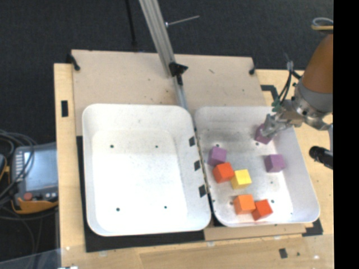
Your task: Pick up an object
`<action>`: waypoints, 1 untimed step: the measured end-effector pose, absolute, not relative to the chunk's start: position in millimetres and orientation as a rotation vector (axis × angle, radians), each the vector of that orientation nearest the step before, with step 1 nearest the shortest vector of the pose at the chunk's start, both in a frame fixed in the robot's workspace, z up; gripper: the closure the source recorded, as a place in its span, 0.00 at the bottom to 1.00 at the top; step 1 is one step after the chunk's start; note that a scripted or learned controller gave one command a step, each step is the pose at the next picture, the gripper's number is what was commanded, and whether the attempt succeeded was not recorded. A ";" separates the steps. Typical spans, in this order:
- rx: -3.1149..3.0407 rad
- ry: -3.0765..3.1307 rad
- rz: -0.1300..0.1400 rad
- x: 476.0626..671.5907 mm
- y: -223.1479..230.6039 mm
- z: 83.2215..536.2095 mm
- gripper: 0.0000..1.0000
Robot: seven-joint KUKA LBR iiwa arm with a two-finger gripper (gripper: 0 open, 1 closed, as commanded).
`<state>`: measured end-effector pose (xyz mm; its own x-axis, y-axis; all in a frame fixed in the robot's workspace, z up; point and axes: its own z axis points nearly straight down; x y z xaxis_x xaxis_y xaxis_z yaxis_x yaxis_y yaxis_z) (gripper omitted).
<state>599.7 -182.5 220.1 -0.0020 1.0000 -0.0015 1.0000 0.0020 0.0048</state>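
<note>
gripper (pixel 269 129) clenched on purple block (pixel 262 135) | right bin (pixel 305 206) at 1 o'clock | grasp apparently made, lift pending

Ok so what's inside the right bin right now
The right bin holds six blocks in plain sight: two purple, three orange-red and one yellow block. A further purple block sits at the claw, partly covered, so its underside and grip are hidden.

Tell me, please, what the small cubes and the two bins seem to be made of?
The cubes, such as the yellow cube, look like matte painted wood or foam: flat colours, no shine. The right bin and left bin look like moulded white plastic with rounded rims and dark scuffs. Neither is certain.
</note>
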 end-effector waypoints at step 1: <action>2.213 2.229 0.004 592.7 -129.9 233.9 1.00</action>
